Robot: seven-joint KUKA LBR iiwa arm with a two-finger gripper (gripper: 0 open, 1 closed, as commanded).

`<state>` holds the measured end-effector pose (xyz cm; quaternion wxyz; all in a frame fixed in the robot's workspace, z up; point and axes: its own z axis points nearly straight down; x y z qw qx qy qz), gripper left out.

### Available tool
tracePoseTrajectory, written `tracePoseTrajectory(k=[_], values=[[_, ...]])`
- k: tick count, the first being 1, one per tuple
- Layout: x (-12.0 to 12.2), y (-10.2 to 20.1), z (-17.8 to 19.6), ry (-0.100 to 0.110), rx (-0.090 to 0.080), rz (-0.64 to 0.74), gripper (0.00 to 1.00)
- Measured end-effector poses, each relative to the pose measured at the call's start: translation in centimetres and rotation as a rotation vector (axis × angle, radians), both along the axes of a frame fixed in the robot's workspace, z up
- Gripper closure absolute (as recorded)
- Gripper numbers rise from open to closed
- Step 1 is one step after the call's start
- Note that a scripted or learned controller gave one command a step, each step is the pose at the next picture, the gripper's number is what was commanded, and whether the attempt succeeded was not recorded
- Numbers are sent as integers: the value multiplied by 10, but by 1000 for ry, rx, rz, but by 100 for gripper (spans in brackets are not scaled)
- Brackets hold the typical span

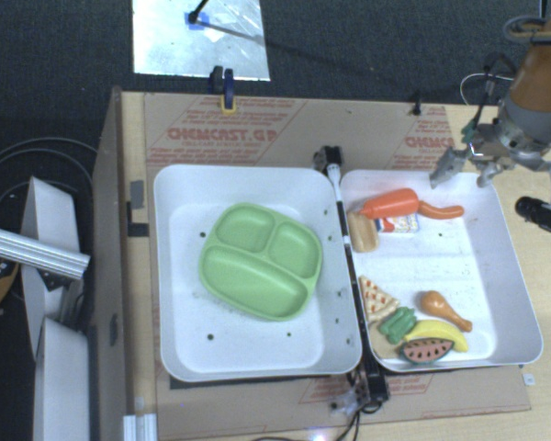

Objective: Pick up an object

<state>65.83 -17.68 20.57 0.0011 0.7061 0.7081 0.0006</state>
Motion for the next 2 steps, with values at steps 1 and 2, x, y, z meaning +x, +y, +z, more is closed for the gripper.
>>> tracePoseTrajectory(k=[1, 2], values=[[11, 83, -58, 4, 4, 9, 0], [12, 90, -120, -6, -5, 3, 0]])
